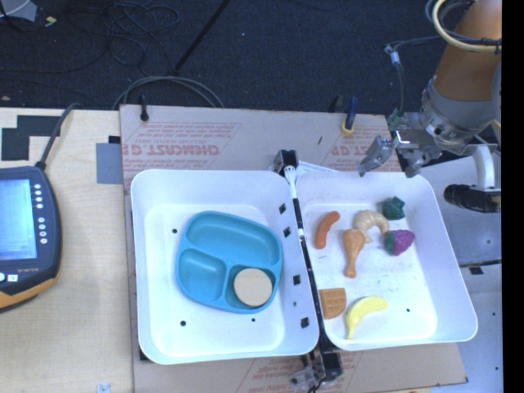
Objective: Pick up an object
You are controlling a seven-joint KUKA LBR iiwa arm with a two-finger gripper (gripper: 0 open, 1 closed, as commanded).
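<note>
End effector open, fingers spread, gripping nothing, hovering above the right bin's far edge. Toy food lies loose in that bin: sausage, drumstick, shrimp, green piece, purple piece, banana, cracker. Left bin holds a blue tray with a round cookie.

Two white bins sit side by side: the left bin and the right bin. The left holds one blue divided plate and one round cookie. The right holds seven toy foods: one sausage, one drumstick, one shrimp, one green piece, one purple piece, one cracker and one banana.
</note>
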